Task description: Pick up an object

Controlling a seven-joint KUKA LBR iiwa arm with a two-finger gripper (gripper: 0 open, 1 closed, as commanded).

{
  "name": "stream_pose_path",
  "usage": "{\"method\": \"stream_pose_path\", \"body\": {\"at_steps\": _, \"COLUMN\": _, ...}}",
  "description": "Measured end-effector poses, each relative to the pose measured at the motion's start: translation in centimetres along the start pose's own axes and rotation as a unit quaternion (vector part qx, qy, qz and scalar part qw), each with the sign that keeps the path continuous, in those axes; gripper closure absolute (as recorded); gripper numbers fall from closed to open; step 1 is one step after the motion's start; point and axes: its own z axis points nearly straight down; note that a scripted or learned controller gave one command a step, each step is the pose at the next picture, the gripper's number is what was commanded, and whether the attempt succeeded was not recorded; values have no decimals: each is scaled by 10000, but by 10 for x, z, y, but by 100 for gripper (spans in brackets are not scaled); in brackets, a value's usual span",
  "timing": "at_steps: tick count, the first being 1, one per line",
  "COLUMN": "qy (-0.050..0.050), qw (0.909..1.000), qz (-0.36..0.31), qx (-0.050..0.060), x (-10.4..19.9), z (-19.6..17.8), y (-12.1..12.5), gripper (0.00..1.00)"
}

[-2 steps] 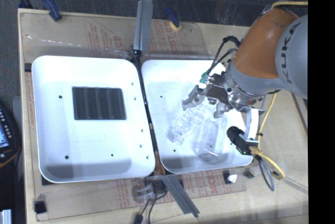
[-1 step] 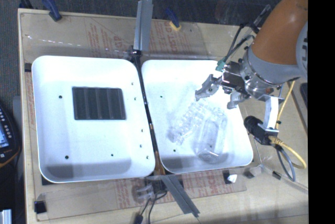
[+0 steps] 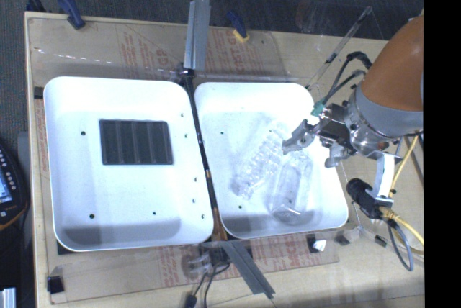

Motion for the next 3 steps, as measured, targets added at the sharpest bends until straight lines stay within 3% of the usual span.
{"method": "stream_pose_path", "body": {"at_steps": 1, "qy": -2, "qw": 9980, "qz": -625, "qx": 15, "x": 50, "z": 40, "y": 8, "gripper": 0}}
{"method": "stream_pose_path", "body": {"at_steps": 2, "qy": 6, "qw": 9930, "qz": -1183, "qx": 15, "x": 18, "z": 79, "y": 18, "gripper": 0}}
{"method": "stream_pose_path", "body": {"at_steps": 3, "qy": 5, "qw": 9943, "qz": -1069, "qx": -4, "x": 48, "z": 10, "y": -18, "gripper": 0}}
